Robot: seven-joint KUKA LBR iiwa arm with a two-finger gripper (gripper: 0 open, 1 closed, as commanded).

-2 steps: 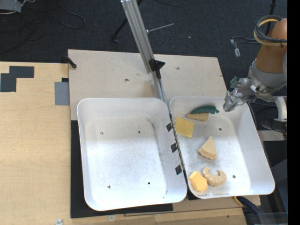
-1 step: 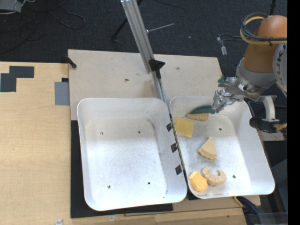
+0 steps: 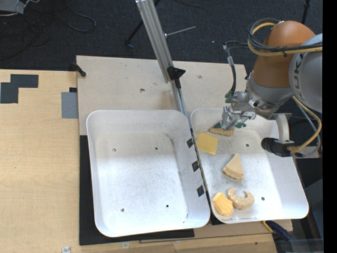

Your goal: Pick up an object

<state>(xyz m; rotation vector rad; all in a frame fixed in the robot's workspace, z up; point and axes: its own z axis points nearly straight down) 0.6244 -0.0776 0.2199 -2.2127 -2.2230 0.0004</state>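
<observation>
Over at the back of the right-hand bin [image 3: 284, 204], the gripper [image 3: 227, 124] is down on a small flat tan piece [image 3: 221, 132], brown-edged like a cracker, lying near the far wall. Fingers sit right above it; whether they grip it, I can't tell. Nearer lie a yellow square [image 3: 207, 143], a pale wedge [image 3: 234, 168] and a curled pastry [image 3: 240, 198].

I see the gripper [image 3: 228, 121] over the far end of the right bin [image 3: 284, 204], right at a flat piece [image 3: 221, 132] lying just beneath it. Nearer the camera and slightly left of the gripper lies a square block [image 3: 207, 143]. Further toward me sits a wedge [image 3: 234, 168], then a lumpy piece [image 3: 240, 198] touching a rounded piece [image 3: 222, 204]. The left bin [image 3: 105, 141] lies left of the gripper.
</observation>
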